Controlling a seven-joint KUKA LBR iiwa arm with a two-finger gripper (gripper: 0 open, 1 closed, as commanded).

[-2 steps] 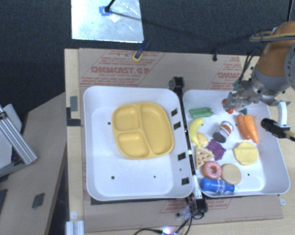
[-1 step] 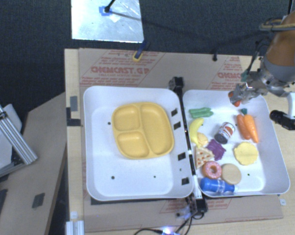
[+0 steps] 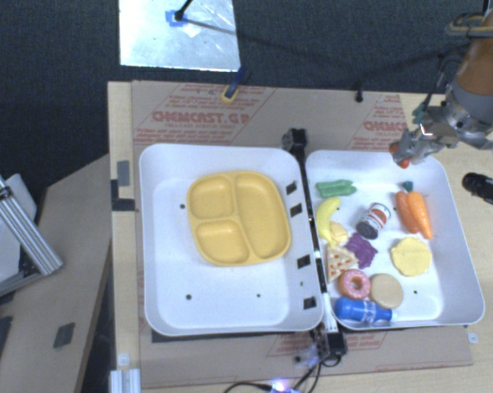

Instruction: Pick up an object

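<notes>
Brown board printed "CHEMCAST GP" [image 3: 201, 115] backs both bins, and we see the gripper [image 3: 407, 151] at the right bin [image 3: 455, 244]'s far rim, clutching something small and red, the carrot [image 3: 415, 211] just below it with bare floor around.

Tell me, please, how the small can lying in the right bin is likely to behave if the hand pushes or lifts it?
The can lies on its side, so a push would probably roll it. It looks small, likely light. Its rounded wall may slip between fingers.
</notes>
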